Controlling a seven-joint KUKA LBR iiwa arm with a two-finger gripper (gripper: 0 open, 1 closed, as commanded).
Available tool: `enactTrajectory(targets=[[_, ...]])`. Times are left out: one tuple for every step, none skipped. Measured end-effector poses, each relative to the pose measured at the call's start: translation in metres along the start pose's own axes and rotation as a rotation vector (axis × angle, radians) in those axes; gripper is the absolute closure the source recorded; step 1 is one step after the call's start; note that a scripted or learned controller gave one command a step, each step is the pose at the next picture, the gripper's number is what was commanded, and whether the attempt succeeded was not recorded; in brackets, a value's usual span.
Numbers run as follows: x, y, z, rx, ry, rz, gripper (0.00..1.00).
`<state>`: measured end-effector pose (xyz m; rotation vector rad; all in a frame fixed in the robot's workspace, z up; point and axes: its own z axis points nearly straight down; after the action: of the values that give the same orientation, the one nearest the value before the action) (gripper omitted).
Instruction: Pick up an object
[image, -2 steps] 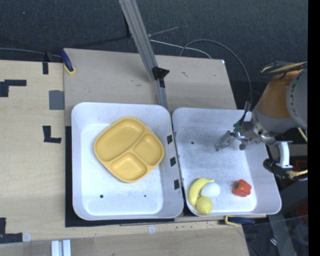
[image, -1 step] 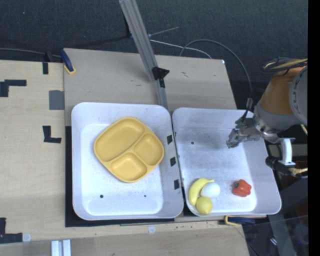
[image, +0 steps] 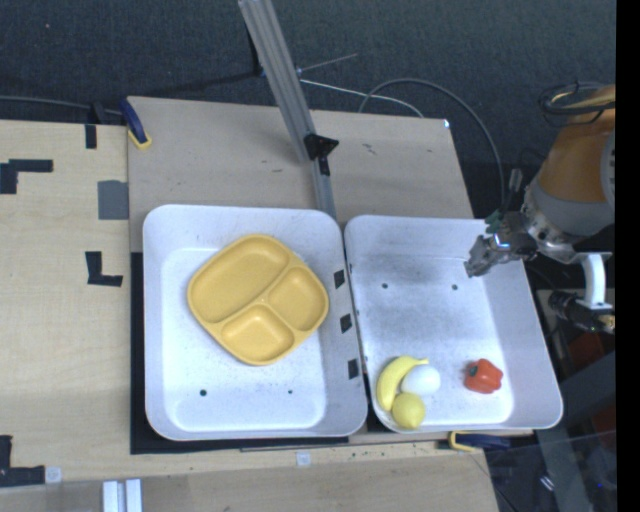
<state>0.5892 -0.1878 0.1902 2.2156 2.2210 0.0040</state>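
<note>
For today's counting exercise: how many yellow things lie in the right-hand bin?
2: a banana and a lemon, both at the right bin's near left corner, beside a white egg. None seems hidden.

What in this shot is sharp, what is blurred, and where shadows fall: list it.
Camera view: soft, even light throughout; the yellow three-compartment plastic plate in the left white bin is fairly sharp, with a faint shadow along its lower edge; the small red pepper-like toy is soft-edged; the grey gripper at the right white bin is too blurred to read.

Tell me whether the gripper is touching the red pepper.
Apart. The camera view shows bare bin floor between the gripper and the red pepper.
</note>
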Motion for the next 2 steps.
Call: enactTrajectory(targets=[[0.001,0.001,-0.018,0.004,0.001,0.001,1.0],[0.056,0.007,-0.011,0.007,0.003,-0.004,1.0]])
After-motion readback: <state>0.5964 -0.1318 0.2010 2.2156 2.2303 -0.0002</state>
